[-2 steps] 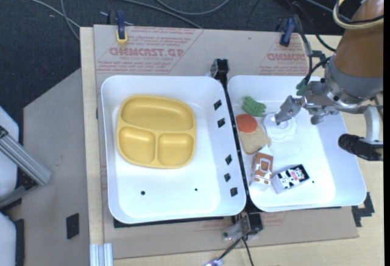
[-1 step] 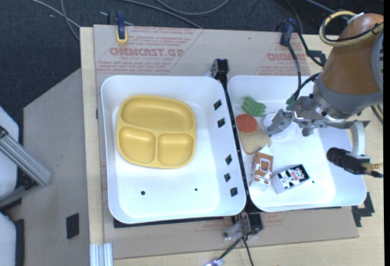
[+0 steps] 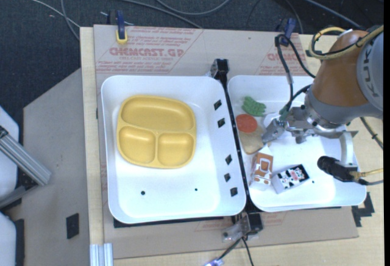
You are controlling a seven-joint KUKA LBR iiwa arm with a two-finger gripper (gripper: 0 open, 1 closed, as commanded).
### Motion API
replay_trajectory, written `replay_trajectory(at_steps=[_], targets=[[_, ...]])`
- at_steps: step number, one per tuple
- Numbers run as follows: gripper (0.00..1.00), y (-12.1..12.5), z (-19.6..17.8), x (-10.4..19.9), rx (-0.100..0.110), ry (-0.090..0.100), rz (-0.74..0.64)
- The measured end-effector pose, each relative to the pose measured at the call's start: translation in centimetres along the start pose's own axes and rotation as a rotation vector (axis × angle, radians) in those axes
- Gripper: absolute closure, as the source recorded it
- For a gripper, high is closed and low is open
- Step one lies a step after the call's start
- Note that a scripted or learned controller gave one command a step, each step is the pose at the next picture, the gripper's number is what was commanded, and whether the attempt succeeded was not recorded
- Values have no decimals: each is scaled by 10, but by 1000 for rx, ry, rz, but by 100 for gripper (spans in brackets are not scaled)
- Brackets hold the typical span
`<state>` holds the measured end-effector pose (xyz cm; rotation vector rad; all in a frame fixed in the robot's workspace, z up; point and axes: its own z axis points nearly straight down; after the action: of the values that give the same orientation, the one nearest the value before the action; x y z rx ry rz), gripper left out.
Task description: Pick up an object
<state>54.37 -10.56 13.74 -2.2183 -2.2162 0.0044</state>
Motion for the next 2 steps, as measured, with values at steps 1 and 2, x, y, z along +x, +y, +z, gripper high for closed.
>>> replay_trajectory(at_steps=[1, 2], targets=[[0, 1, 51, 0, -5, 0, 1], [100, 3, 35, 1, -13, 0, 0]])
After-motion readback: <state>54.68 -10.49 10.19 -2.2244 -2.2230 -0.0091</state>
